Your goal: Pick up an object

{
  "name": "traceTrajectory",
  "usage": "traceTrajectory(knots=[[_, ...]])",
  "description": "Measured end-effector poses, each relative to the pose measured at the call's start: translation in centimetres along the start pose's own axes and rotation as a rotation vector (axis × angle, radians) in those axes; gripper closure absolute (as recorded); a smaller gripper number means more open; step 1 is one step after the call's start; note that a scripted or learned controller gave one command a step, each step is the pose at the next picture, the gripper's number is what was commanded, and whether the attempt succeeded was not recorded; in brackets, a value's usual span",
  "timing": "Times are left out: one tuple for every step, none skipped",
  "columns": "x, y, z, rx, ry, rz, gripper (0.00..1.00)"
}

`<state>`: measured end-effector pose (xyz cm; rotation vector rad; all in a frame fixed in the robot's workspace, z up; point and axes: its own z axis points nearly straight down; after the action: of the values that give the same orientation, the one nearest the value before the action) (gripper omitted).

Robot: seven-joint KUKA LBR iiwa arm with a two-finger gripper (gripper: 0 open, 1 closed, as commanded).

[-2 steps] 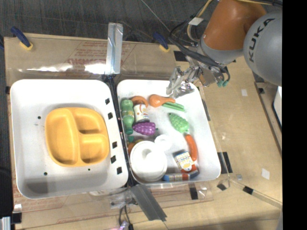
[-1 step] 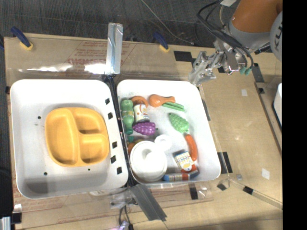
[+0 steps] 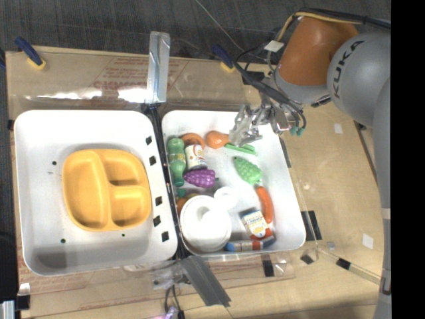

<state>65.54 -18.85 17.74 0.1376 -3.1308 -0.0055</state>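
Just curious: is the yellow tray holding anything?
Empty. All the yellow tray's compartments show bare yellow plastic; it lies alone in the left bin.

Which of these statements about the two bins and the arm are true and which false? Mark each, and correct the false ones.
1. The yellow tray lies in the left bin. True.
2. The purple grapes lie in the left bin. False: they lie in the right bin.
3. The gripper is over the right bin's upper part. True.
4. The white bowl sits on the yellow tray. False: it sits in the right bin.
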Motion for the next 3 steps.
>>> traceTrajectory(knots=[[-0.3,1.2,-3.2,0.005,-0.013,0.214,1.0],[1.9,-2.0,-11.7,0.003,-0.015,0.629,1.0],[7.8,6.4,-8.4,0.0,-0.009,0.571,1.0]])
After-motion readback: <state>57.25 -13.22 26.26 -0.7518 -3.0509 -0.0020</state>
